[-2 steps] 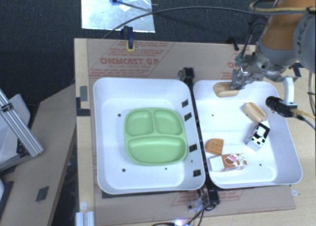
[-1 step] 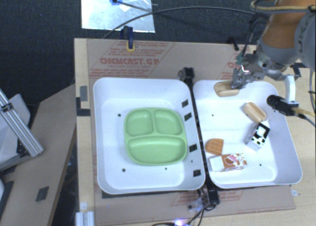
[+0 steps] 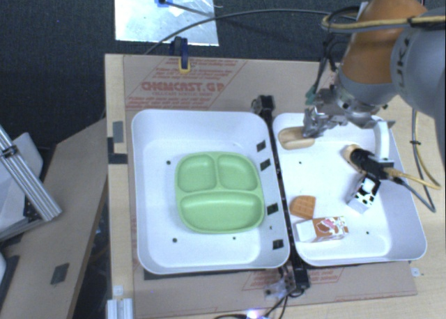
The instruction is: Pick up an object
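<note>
Two shallow white bins sat side by side on the bench (image 3: 188, 88). The right bin (image 3: 408, 237) carried four loose things. A tan oblong piece (image 3: 294, 142), rounded like a small bread roll, lay in its far left corner, close to the far wall and near the divider between the bins. An orange-brown cracker-like piece (image 3: 302, 206) lay by the left wall toward the near edge, and a red and white packet (image 3: 322, 228) lay just beside it, nearer the near left corner. A small white block with black spots (image 3: 362, 198) stood toward the right wall, well apart from the tan piece.

We saw the arm (image 3: 380, 39) reach in from the right, its orange band above the far edge of that bin. The gripper (image 3: 315, 124) hung low over the far left corner, right at the right end of the tan oblong piece, touching it or all but touching it. We could not tell from this slant how far open the gripper was, nor whether it had hold of anything. The piece appeared to rest on the bin floor.

The left bin (image 3: 150, 171) held one green divided plate (image 3: 219, 192) with three compartments, lying flat near its middle.
</note>
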### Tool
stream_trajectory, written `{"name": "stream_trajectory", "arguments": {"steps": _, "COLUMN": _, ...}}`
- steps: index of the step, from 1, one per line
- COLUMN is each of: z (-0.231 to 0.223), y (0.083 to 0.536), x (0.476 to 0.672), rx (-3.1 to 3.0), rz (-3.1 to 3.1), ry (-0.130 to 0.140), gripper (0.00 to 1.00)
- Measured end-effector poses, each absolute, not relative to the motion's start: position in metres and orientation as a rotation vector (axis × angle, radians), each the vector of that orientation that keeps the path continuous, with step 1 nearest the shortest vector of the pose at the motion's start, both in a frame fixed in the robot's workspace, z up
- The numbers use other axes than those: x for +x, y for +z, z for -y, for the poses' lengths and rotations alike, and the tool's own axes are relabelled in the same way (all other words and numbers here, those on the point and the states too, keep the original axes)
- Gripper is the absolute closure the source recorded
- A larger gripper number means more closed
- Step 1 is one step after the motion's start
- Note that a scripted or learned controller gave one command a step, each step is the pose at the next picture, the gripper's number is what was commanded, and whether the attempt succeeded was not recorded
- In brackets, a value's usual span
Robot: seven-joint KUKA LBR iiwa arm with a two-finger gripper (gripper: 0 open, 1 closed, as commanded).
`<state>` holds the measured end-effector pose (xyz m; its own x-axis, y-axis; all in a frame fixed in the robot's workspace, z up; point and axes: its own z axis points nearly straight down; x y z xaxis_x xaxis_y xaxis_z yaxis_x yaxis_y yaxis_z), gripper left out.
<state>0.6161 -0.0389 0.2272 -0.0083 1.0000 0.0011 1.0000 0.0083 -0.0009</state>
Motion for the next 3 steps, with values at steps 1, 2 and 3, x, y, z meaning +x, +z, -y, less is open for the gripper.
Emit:
{"name": "stream_trajectory", "arguments": {"steps": 1, "z": -0.018, "y": 0.222, "x": 0.591, "rx": -2.209, "rz": 2.231, "ry": -0.001, "gripper": 1.00}}
{"name": "stream_trajectory", "arguments": {"steps": 2, "z": -0.063, "y": 0.232, "x": 0.568, "rx": -2.211, "rz": 2.230, "ry": -0.001, "gripper": 1.00}}
{"name": "stream_trajectory", "arguments": {"steps": 3, "z": -0.099, "y": 0.227, "x": 0.540, "rx": -2.211, "rz": 2.229, "ry": 0.001, "gripper": 1.00}}
